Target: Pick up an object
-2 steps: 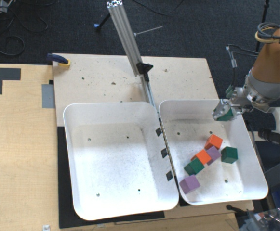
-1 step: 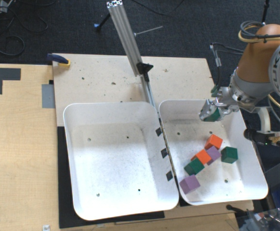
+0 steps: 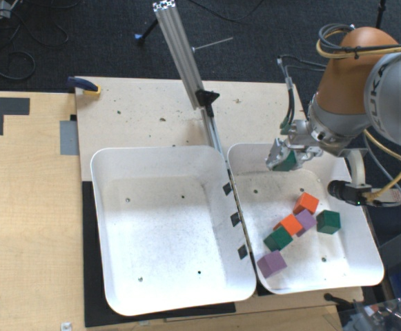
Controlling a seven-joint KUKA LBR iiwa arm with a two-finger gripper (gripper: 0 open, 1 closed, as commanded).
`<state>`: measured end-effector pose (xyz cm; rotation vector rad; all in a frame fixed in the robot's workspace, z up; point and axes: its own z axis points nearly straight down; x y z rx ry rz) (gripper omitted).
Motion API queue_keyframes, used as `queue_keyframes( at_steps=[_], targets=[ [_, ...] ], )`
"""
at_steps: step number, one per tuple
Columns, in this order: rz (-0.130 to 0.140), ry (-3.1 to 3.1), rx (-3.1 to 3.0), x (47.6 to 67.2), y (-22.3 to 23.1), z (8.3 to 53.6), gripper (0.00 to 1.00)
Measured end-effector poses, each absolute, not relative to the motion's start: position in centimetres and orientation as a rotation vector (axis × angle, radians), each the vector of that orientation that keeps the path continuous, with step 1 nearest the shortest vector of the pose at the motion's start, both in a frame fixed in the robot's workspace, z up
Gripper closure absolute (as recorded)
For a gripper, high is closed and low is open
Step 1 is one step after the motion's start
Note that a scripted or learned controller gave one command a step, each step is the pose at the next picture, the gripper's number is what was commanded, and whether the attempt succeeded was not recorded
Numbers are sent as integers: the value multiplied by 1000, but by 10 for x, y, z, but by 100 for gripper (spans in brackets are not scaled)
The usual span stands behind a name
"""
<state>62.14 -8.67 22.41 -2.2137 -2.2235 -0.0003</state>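
Pincer (image 3: 284,158) grips small dark-green block (image 3: 287,161) above right bin (image 3: 366,271).

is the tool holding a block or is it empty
Holding one: the tool has a small dark green block between its fingers, raised above the right white bin.

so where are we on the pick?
Done: the gripper is raised over the right bin's far end with a green block apparently between its fingers. In hand: that lift. Left: confirming the hold. Six blocks lie in that bin.
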Motion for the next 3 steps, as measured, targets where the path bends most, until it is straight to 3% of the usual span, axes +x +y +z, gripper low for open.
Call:
queue_keyframes(
  at_steps=[1, 3],
  targets=[
    [1, -2224, -2214, 623, -33, 232, 100],
    [-1, -2224, -2215, 648, 62, 240, 100]
  ],
)
